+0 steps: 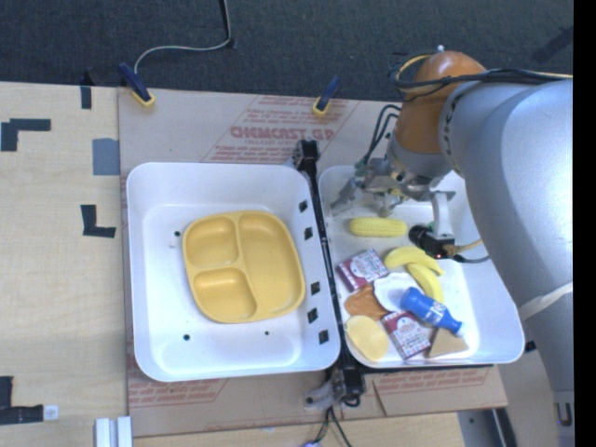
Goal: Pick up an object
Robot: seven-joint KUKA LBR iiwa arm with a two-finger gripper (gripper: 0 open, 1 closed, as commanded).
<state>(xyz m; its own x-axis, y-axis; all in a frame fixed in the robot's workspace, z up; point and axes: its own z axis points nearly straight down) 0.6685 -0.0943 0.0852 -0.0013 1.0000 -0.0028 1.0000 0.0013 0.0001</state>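
**A:** While the grey arm with the orange band (438,110) hangs over the far end of the right-hand shallow white plastic bin (498,338), how far along is the pick?

**B:** Early, I'd judge. Nothing looks lifted; every item lies on that bin's floor. The tool (372,189) sits low just beyond the yellow corn cob (377,226), and I cannot tell whether it is released or clenched.

**A:** What else is about?

**B:** Left of that bin, touching it, is a second white bin (149,250) holding a yellow three-compartment plastic plate (244,264). Both rest on a brown cardboard sheet on the counter (56,277).

**A:** And inside the right bin?

**B:** Nearer than the corn: a yellow banana (416,262), red-and-white packets (363,268), a blue bottle (430,310), flat tan pieces. They crowd together, some overlapping, so a clean grasp looks awkward. The corn, apart from the heap, seems the easiest target.
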